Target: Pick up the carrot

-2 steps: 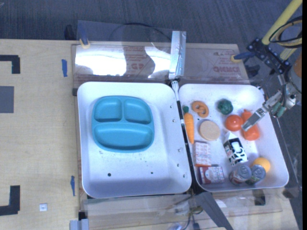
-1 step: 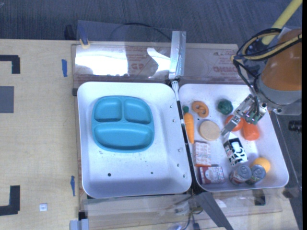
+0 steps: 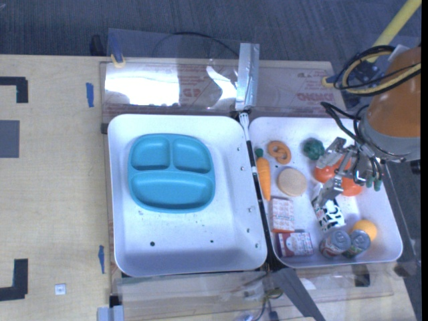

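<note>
Because the arm reached in from the right, the claw point(image 3: 348, 174) hung over the right-hand part of the right bin point(image 3: 394, 243), low among the toys there. Whether it was wide or narrow could not be told, since its metal parts mixed with a red-orange toy point(image 3: 326, 174) just beside it, and nothing could be seen held in it.

The carrot point(image 3: 263, 175) lay well to the left of the claw, lengthwise along the left wall of that bin, green end away from the viewer. It probably rested there because the sloped wall let it roll down and stop. Between the carrot and the claw lay a pretzel point(image 3: 279, 152) and a round beige disc point(image 3: 291, 181). A green piece point(image 3: 312, 147) was up and left of the claw, a black-and-white toy point(image 3: 329, 214) just below it, and cans point(image 3: 345, 242) and a yellow fruit point(image 3: 365, 229) further below.

The left bin point(image 3: 134, 246), far to the left, held a blue divided plate point(image 3: 172, 171).

A flat packet point(image 3: 281, 214) and a small jar point(image 3: 295, 243) had red labels, but the writing was too small to read. Red print on the clear sheet point(image 3: 200, 85) behind the bins was also not readable.

To judge from this, the claw had yet to travel left to reach the carrot.
</note>
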Robot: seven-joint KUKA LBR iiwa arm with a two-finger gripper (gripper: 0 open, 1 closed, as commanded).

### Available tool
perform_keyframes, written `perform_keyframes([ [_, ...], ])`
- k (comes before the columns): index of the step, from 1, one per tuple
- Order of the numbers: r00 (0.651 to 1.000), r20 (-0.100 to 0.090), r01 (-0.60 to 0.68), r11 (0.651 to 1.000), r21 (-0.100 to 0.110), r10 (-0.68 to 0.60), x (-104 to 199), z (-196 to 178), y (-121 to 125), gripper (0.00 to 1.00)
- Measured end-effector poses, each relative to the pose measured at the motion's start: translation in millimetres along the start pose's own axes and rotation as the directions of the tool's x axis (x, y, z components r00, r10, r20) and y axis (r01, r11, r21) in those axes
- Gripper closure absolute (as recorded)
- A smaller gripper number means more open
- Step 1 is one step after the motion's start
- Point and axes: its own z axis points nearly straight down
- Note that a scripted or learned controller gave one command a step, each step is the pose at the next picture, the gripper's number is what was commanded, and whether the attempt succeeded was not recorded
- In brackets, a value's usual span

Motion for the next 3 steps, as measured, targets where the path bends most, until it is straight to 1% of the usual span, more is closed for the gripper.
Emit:
perform_keyframes([
  [3, 1.000, -0.001, -0.001, 1.000, 0.000, 0.001, 0.1, 0.4, -0.1, 0.00],
])
